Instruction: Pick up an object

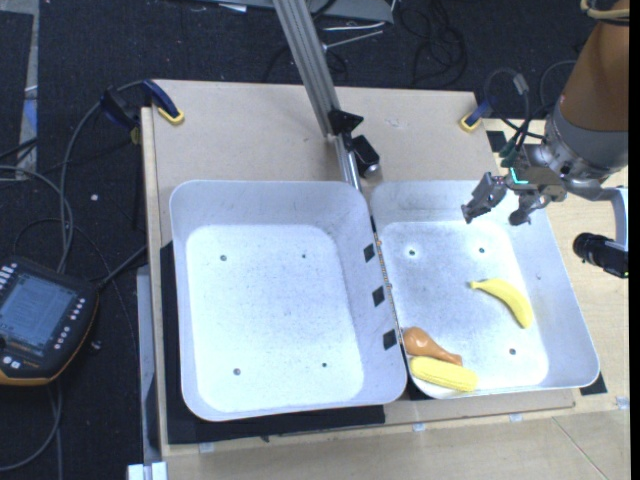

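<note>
Three toys lie below the open, empty gripper (501, 208); nearest is a curved yellow plastic banana (505, 299), probably light, stiff and slippery — best pinched across its middle.

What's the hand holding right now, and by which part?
Nothing. The hand is open above the right bin's far edge, with nothing between its fingers. The banana lies loose in that bin.

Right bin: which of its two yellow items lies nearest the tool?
The banana, curved and lying alone mid-bin, is nearest the tool. The corn cob sits farther off at the bin's front edge, beside an orange-brown item.
</note>
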`<state>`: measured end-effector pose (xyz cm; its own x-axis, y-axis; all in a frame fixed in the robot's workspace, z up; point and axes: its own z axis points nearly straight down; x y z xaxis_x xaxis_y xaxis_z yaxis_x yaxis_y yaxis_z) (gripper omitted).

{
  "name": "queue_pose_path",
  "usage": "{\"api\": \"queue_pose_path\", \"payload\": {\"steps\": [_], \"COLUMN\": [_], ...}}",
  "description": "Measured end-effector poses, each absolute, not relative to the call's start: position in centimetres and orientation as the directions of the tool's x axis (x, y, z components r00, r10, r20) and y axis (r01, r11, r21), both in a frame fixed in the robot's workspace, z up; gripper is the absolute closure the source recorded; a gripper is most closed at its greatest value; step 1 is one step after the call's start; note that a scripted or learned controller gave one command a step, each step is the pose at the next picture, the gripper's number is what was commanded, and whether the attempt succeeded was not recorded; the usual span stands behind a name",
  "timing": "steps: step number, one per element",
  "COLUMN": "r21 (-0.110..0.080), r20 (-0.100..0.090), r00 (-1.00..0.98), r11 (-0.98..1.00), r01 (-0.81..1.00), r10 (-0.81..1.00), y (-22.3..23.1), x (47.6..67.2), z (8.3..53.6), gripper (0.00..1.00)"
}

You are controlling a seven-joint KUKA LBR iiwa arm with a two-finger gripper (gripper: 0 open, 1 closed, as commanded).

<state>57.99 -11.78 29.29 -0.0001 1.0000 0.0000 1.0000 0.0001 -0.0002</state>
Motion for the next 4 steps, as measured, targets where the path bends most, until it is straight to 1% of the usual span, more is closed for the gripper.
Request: {"api": "queue_pose_path", "payload": {"steps": [1,2,3,4], "r21": [0.0,-0.003,-0.003,-0.005], "r20": [0.0,0.0,0.0,0.001], "r00": [0.0,0.0,0.0,0.0], "r11": [0.0,0.0,0.0,0.0], "r01": [1.0,1.0,1.0,1.0], "r10": [1.0,1.0,1.0,1.0], "y": [-11.8,-11.7,-12.4,-12.5], "x": [58.0,57.5,57.6,57.5], "z": [29.3,25.0,20.6,14.3], "gripper": [0.0,0.0,0.0,0.0]}}
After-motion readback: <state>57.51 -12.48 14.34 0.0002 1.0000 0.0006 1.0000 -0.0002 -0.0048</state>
